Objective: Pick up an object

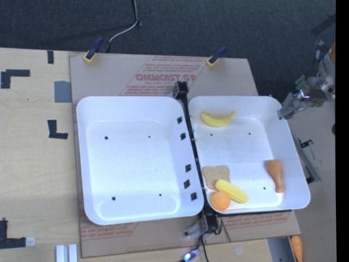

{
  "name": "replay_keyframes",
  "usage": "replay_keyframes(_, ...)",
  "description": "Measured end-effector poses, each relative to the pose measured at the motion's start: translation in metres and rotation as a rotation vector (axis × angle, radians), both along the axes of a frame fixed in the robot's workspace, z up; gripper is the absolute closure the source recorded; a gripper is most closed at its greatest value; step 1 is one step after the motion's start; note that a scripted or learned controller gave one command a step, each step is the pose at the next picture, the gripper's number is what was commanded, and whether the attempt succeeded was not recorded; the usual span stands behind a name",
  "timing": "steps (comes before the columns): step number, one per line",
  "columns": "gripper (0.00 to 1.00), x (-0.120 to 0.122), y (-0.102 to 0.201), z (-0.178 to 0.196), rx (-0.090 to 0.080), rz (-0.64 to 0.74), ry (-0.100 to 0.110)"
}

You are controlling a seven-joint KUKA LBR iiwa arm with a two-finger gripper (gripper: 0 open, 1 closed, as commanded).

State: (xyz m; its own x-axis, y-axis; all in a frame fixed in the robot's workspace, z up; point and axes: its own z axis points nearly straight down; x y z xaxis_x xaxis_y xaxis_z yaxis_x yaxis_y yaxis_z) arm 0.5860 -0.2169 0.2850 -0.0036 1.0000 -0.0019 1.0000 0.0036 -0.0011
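Observation:
The right bin (pixel 272 105) holds several toy foods. A yellow banana (pixel 217 118) lies near its far left corner. A tan bread slice (pixel 216 174), a yellow corn cob (pixel 232 191) and an orange (pixel 220 201) are bunched at the near left corner. A brown drumstick (pixel 275 174) lies by the right wall. My gripper (pixel 288 108) hangs at the bin's far right corner, just over the rim, apart from every object. Nothing is seen in its grasp.
The left bin (pixel 87 146) stands beside the right one on a cardboard sheet (pixel 158 75) held by two clamps. Black clips (pixel 188 168) join the bins along the middle. A cable (pixel 131 15) runs across the dark floor behind.

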Motion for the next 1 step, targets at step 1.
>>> replay_keyframes(1, 1.0, 0.0003, 0.0005, 0.0095, 0.0, 0.001, 0.0)
